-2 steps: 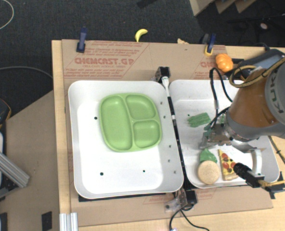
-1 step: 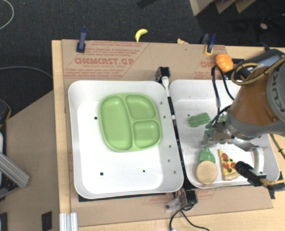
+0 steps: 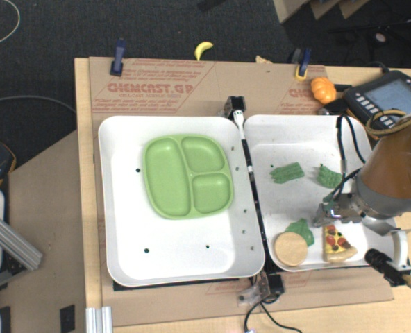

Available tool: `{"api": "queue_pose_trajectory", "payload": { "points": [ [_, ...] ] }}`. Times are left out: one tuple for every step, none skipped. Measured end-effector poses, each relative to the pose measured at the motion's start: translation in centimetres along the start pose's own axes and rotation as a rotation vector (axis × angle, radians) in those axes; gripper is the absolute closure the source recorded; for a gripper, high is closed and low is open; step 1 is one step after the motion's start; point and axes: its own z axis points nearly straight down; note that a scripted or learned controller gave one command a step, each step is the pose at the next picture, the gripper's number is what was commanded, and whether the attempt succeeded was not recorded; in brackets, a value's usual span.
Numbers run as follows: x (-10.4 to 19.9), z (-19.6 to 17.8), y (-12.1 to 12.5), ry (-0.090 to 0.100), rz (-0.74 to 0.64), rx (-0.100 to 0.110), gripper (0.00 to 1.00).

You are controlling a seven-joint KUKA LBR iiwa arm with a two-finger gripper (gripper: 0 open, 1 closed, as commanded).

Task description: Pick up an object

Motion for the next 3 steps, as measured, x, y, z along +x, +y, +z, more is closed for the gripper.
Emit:
{"api": "queue_pose_trajectory", "payload": {
  "points": [
    [1.5,-16.3,1.2,-0.004,-0.008,-0.015,1.0],
    [8.5,-27.3,2.0,0.001,-0.015,-0.012,1.0],
    [13.3,-21.7,-0.1,0.003,-0.01,0.012,1.0]
  ]
}}
